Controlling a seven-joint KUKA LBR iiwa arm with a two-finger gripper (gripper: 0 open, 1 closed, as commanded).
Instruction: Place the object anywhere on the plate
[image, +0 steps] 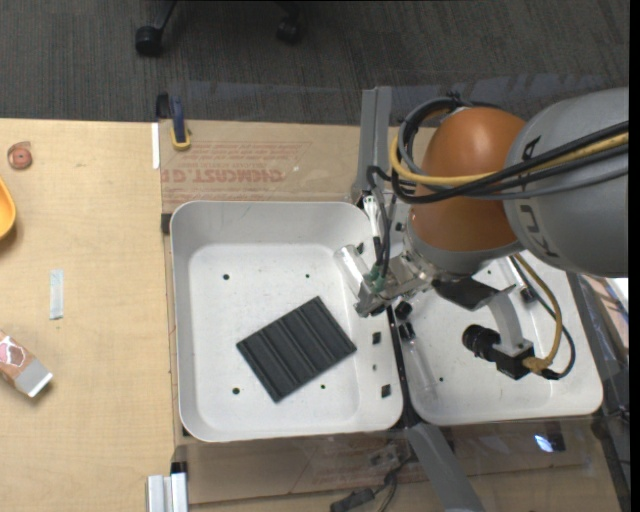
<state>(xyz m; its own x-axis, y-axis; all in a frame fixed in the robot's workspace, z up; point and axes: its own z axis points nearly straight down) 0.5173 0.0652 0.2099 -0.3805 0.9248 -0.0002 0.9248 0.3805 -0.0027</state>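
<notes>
So the dark ribbed rectangular plate (296, 348) sits tilted around 6 o'clock in the left shallow white bin (190, 300), while the grey arm's jaws (378, 290) hover at its 3 o'clock rim, can't tell what they're carrying.

The left bin's (190, 300) floor lies open around the dark ribbed plate (297, 348) at its middle, while the arm's bulk (500, 180) overhangs the shared rim (398, 370) and crowds the right bin (590, 390).
</notes>
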